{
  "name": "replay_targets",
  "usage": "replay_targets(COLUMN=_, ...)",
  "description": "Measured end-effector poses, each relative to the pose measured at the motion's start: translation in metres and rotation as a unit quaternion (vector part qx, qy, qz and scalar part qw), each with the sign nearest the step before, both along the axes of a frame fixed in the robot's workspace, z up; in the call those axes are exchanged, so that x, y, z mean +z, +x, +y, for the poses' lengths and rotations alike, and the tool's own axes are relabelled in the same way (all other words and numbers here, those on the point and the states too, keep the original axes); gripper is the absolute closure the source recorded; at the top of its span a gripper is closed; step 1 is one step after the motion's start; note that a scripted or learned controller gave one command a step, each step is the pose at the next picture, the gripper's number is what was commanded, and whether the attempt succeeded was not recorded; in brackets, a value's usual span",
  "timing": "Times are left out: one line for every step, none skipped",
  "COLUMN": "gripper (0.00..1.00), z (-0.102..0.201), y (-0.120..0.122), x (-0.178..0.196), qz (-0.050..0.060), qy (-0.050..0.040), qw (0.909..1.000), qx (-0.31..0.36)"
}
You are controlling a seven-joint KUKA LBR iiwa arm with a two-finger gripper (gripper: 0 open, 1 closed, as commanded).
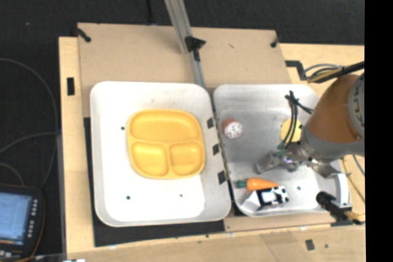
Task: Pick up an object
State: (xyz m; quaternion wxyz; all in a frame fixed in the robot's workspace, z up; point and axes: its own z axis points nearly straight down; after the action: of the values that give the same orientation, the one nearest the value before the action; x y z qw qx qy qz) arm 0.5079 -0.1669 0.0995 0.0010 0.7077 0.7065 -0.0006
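Observation:
My gripper [271, 162] hangs low over the right bin [252, 101], reaching in from the right under the orange wrist band. An orange carrot [259, 183] lies just below it near the bin's front. A black-and-white object [271, 196] sits in front of the carrot by the front wall. A white ball with red dots [232, 129] rests at the bin's left side. A yellow object [288, 130] shows partly behind the arm. Nothing shows between the fingers.
The left bin [110, 150] holds a yellow three-compartment tray [166, 142]. A metal post [178, 9] rises at a slant from behind the bins. Cables run along the bench's right side.

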Motion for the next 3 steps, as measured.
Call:
replay_targets(gripper=1.00, z=0.000, y=0.002, x=0.012, qz=-0.002, qy=0.0010, qw=1.0000, qx=-0.002)
replay_targets(gripper=1.00, z=0.000, y=0.004, x=0.056, qz=-0.003, qy=0.0001, qw=1.0000, qx=0.002)
replay_targets(gripper=1.00, z=0.004, y=-0.001, x=0.114, qz=-0.004, qy=-0.0001, qw=1.0000, qx=0.003)
